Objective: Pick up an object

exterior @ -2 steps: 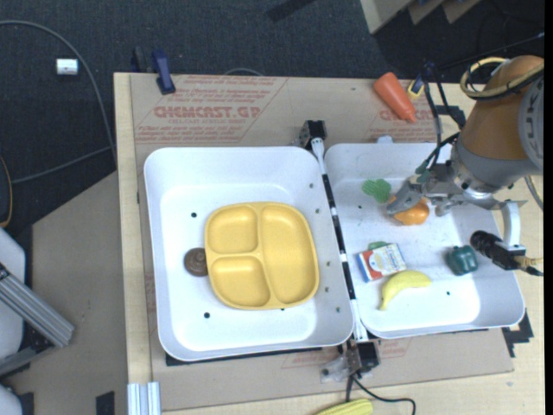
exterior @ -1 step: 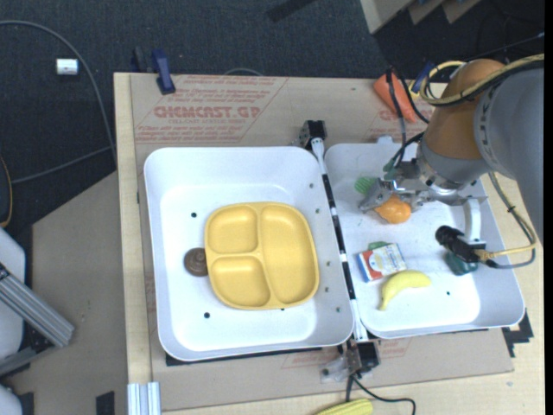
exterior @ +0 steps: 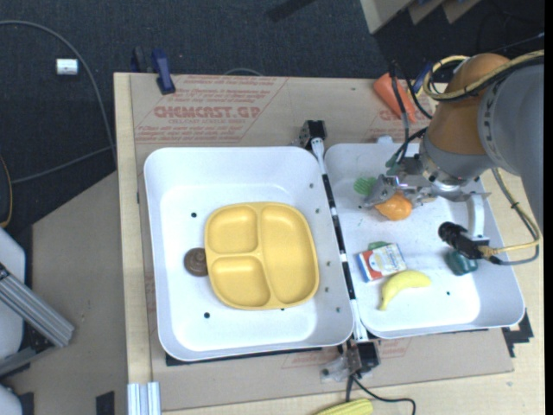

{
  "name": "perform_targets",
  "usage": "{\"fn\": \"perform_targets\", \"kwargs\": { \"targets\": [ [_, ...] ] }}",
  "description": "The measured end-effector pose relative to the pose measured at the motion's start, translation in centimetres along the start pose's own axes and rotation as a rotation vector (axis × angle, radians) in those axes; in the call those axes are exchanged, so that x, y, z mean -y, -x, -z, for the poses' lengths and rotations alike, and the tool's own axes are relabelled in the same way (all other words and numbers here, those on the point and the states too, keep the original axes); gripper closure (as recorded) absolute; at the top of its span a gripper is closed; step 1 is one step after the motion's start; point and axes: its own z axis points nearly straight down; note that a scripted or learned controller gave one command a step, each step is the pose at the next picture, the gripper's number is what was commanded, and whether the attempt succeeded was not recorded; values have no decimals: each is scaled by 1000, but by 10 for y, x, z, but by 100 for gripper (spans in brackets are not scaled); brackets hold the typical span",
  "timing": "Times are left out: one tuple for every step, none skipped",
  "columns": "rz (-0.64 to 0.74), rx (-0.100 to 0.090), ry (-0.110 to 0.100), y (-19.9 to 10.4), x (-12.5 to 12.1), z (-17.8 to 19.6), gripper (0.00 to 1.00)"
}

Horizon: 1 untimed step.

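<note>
Orange round fruit [exterior: 396, 207], smooth and glossy, sits under the gripper [exterior: 403, 190]; its grip unclear.

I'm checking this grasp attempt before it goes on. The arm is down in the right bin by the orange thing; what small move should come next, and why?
Probably a short, straight lift, then a check. The end effector sits low in the shallow white right bin, directly at the small round orange object. Whether it grips that object is not visible, and a small rise would show it. The yellow plastic banana lies well clear.
</note>
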Motion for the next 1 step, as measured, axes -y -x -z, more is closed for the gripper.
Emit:
{"fn": "perform_targets", "kwargs": {
  "targets": [
    [1,-2,-1,-87,10,91,100]
  ]
}}
